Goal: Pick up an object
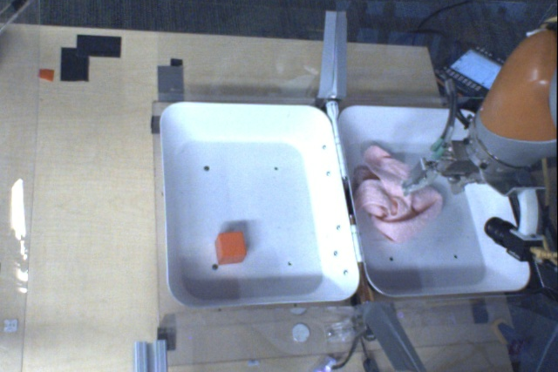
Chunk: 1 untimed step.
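A crumpled pink cloth (394,194) lies in the middle of the right bin (453,270). My gripper (425,173) hangs over the cloth's right side, low, with the fingertips at or just above the fabric. The arm's orange band and grey wrist reach in from the right and cover part of the bin. A small orange block (231,247) sits in the left bin (253,131), near its front left, far from the gripper.
A metal divider rail (332,57) runs back between the two bins. Black markers and a small orange tag lie on the wooden bench at the far left. A cable and a dark device sit behind the right bin.
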Motion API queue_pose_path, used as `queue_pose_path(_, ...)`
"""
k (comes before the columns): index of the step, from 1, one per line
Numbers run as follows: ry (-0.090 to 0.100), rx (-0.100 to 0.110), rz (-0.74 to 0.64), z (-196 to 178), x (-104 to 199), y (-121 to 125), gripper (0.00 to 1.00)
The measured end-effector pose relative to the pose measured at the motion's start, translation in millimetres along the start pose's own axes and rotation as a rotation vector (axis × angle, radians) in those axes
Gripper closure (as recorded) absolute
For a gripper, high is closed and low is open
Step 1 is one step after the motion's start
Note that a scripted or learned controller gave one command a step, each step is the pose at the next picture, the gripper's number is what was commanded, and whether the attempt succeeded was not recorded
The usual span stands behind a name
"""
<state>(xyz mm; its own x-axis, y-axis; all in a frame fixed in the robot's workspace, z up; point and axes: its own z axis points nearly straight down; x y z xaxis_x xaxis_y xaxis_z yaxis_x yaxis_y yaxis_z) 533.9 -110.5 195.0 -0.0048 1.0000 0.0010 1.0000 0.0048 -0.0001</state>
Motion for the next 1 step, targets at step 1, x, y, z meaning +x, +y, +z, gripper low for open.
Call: queue_pose_path(1, -0.004, -0.016, -0.291, 102.4, -21.3, 25.7, 0.0)
